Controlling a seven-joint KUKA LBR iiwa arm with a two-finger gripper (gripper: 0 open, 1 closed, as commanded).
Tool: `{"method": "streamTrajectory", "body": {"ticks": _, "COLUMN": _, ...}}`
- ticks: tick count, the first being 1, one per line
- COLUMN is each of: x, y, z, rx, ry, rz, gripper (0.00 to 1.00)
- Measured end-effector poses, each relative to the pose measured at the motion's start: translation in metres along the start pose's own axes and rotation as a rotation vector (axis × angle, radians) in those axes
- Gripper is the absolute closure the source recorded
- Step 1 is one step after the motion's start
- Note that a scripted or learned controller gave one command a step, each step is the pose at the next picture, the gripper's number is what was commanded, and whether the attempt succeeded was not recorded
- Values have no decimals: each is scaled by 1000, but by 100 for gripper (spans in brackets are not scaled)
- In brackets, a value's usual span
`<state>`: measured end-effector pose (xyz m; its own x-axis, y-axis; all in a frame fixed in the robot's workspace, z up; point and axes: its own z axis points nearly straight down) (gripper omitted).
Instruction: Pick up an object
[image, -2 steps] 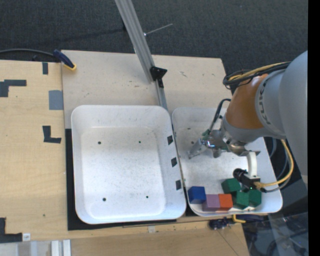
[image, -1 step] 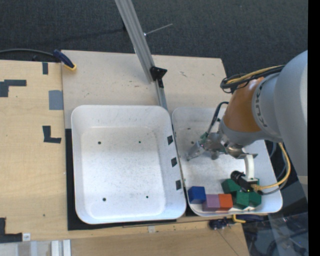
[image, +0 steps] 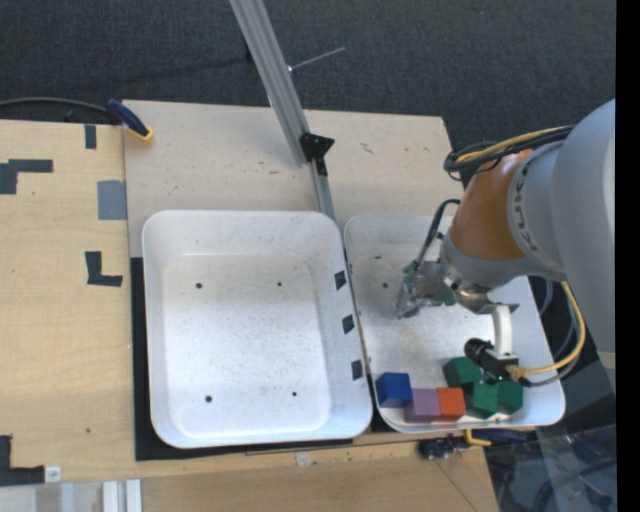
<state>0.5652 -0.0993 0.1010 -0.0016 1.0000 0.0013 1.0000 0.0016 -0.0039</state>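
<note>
Lying clustered along the near edge of the right bin (image: 370, 250): a blue block (image: 394, 388), a purple block (image: 426, 403), an orange block (image: 451, 402) and green blocks (image: 486, 390), touching or just beside one another. Hovering over the middle of that same bin, well apart from the cluster and farther from the camera: the gripper (image: 408, 303). Pointing down at bare bin floor, jaws gripping nothing visible; opening impossible to tell. Sitting alongside on the wooden table (image: 60, 320): the left bin (image: 160, 240).
</note>
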Motion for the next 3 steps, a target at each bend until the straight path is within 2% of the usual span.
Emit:
{"method": "streamTrajectory", "body": {"ticks": 2, "x": 4, "y": 16, "z": -119, "rx": -9, "ry": -2, "rz": -1, "gripper": 100}}
{"method": "streamTrajectory", "body": {"ticks": 3, "x": 4, "y": 16, "z": -123, "rx": -3, "ry": -1, "rz": 1, "gripper": 100}}
